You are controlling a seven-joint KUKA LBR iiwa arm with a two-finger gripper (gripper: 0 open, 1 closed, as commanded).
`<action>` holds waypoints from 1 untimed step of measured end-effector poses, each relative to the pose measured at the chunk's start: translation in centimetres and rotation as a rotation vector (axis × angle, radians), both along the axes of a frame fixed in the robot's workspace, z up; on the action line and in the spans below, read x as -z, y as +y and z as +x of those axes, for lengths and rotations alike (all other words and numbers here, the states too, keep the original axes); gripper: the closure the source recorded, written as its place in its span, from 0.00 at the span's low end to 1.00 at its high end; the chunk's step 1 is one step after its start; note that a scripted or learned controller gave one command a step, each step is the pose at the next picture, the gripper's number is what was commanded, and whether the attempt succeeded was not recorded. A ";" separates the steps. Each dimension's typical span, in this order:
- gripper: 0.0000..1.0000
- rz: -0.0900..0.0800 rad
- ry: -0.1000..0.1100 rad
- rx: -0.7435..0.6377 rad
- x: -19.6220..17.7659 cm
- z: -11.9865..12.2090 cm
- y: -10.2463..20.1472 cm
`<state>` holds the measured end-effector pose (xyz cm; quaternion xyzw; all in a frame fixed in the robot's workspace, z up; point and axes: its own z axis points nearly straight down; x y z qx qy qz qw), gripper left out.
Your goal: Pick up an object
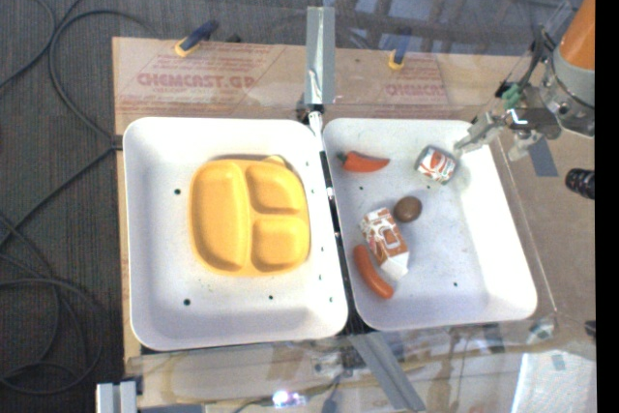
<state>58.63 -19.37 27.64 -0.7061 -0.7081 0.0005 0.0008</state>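
A: White was the colour of both bins. What did the left bin (155, 305) contain?

B: One yellow divided tray (251, 215), three compartments, lying flat near the bin's centre. Both bins sat side by side on the tabletop (242, 77), a brown board with faded red lettering.

A: And the right bin (484, 276)?

B: Five items. Near the upper left lay an orange-red chilli-shaped piece (364, 162). Lower down lay a red sausage-shaped piece (372, 272), tilted, just beside a small red-and-white carton (386, 237); whether the two touched could not be told. A brown rounded object (408, 209) sat just up and right of the carton. Farthest right of the five, near the rear wall, lay a small red-and-white can (436, 165), tipped on its side.

A: Position of the arm?

B: The arm entered from the right, orange band (585, 39) at the frame edge. The tool (468, 141) was over the upper right part of the right bin, just right of the can.

A: State of the tool?

B: It could not be determined at that size. No object was seen within it; the can lay close by, and contact with it could not be confirmed.
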 end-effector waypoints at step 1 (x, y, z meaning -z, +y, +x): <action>0.00 0.000 -0.001 -0.223 17.5 6.4 8.8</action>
